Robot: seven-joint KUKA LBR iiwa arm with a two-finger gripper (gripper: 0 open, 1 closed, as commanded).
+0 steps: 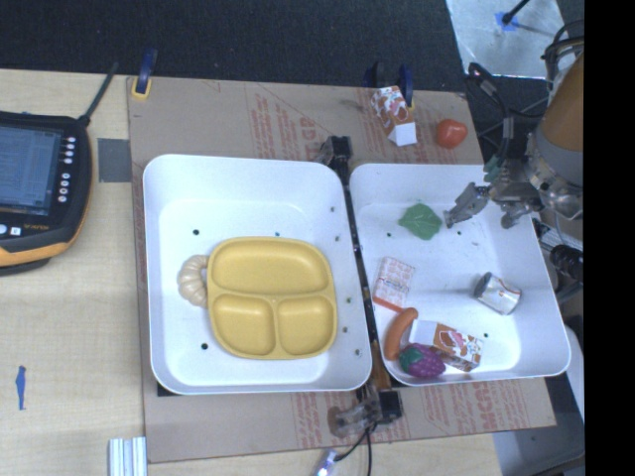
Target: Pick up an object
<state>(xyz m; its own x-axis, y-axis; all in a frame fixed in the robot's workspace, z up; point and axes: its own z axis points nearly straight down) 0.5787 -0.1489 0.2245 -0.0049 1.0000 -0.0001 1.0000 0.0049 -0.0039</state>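
- Gripper (488,206) hangs over the right bin's (531,266) far right part, fingers spread, pinching nothing.
- Green object (421,220) lies just left of it.
- Silver can (496,293) lies nearer, toward the right wall.
- Yellow divided plate (270,297) sits in the left bin (169,266).

right bin (516,355): green lump (421,220) near far edge, silver can (496,293) on its side by right wall, red-white packet (394,280) at left wall, hot dog (400,331), purple grapes (424,362), small carton (457,346) along near edge.
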